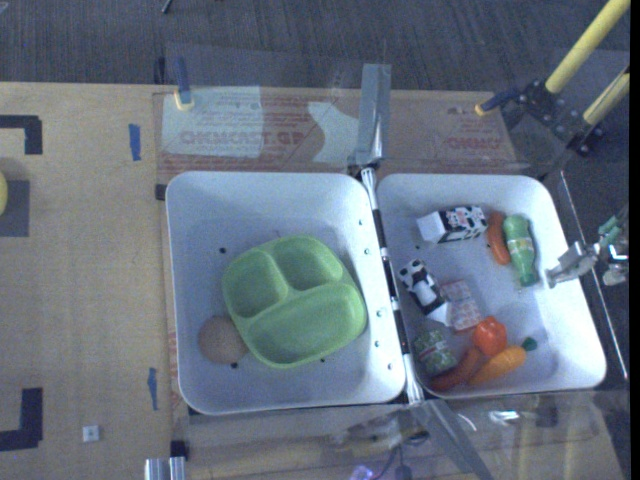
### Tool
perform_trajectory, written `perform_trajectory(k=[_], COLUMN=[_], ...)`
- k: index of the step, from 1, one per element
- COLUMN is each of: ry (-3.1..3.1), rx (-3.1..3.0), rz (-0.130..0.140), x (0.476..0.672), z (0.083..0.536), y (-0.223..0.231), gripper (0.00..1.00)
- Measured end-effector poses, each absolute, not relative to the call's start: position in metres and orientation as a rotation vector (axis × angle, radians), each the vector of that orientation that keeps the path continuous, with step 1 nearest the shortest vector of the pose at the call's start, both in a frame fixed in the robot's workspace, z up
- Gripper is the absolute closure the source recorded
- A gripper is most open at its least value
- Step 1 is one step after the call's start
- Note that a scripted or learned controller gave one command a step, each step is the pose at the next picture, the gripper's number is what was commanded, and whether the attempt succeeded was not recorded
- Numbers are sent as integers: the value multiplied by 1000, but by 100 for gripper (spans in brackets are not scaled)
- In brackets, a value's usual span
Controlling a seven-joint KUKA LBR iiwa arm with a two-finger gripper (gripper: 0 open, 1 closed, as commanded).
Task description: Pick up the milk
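The milk (pixel 452 224), a small white carton with black cow patches, lies on its side at the back of the right bin (pixel 560 360). A little cow-patterned bottle (pixel 421 285) stands nearer the bin's left wall. My gripper (pixel 583 261) sits at the right rim of this bin, well to the right of the carton, with a green bottle (pixel 519 249) between them. Only a small part of the gripper is visible at the frame's edge, and it holds nothing that I can see.
The right bin also holds an orange piece (pixel 496 238), a clear packet (pixel 463 305), a red pepper (pixel 490 334), a carrot (pixel 501 364) and a greenish can (pixel 433 349). A green divided plate (pixel 293 301) and a brown ball (pixel 221 339) lie in the left bin (pixel 200 218).
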State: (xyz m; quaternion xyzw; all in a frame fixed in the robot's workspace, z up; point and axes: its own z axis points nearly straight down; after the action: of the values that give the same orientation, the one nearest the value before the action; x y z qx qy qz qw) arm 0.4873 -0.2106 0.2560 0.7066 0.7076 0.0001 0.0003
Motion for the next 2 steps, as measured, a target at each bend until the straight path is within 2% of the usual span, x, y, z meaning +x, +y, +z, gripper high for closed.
perform_trajectory(k=[1,2], ry=[1962,1965], rx=[2453,2449], rz=[1,2], x=[562,563], z=[164,175], y=[-188,-187], gripper=[0,100])
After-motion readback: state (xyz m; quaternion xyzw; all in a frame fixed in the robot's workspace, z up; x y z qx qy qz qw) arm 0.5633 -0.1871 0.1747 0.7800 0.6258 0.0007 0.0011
